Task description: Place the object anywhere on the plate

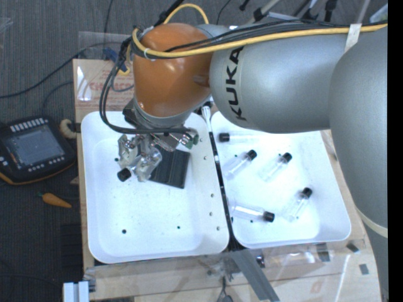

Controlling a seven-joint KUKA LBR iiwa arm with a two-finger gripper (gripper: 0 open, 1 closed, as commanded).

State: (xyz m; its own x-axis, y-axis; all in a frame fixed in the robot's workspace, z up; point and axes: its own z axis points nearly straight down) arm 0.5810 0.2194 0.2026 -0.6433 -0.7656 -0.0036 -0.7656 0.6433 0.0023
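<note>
In the shallow white left bin (101,231) on the table, the metal fingers (142,163) are closed around a small clear plastic vial with a black cap (124,174), the cap jutting out to their left; just right of the fingers, partly under them, lies the flat black rectangular plate (174,170); well to their right, in the shallow white right bin (334,228), five more clear black-capped vials (242,162) lie scattered apart.
</note>
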